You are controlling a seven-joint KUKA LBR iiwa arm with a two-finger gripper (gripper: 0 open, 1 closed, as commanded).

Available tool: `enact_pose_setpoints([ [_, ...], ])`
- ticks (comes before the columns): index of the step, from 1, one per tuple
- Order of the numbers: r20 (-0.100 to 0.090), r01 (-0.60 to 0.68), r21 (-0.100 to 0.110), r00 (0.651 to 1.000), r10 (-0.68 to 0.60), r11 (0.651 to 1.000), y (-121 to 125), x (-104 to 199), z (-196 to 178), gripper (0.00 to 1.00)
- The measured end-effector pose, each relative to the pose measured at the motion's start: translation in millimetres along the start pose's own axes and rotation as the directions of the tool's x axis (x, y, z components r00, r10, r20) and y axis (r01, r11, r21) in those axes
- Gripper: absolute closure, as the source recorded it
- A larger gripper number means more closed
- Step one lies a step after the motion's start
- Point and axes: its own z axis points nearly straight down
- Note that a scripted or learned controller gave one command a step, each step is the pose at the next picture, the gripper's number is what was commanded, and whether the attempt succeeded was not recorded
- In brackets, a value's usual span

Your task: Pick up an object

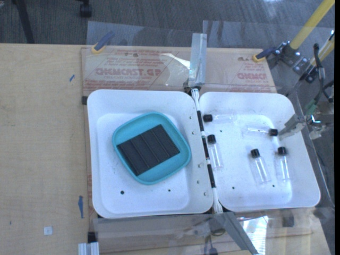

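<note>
Several clear vials with black caps lie in the right bin (pixel 303 193). One vial (pixel 214 152) lies by the divider, another (pixel 259 167) sits mid-bin, and a third (pixel 283 164) is to its right. A vial (pixel 260 131) lies crosswise near the bin's right wall, its cap pointing right. A grey part that looks like my gripper (pixel 295 125) reaches in from the right edge, low over the bin, its tip just right of that cap. Nothing is visibly held. In the left bin (pixel 101 190) a teal plate (pixel 125 133) carries a dark grey slab (pixel 147 149).
A metal divider (pixel 204 142) with black clips runs between the bins. One more vial (pixel 220 118) lies at the right bin's back left. A clear sheet and clamps stand behind the bins, and a yellow bar (pixel 317 15) crosses the top right corner.
</note>
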Motion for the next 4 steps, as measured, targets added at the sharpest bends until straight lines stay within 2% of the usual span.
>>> enact_pose_setpoints([
  [1,0.000,0.043,-0.001,0.999,-0.043,0.999,-4,-40,156,0.00],
  [2,-0.008,0.078,-0.005,0.997,-0.078,0.997,-3,-42,187,0.00],
  [3,0.000,0.134,-0.010,0.991,-0.134,0.991,51,-36,194,0.00],
  [4,0.001,0.181,-0.010,0.984,-0.181,0.983,16,28,194,0.00],
])
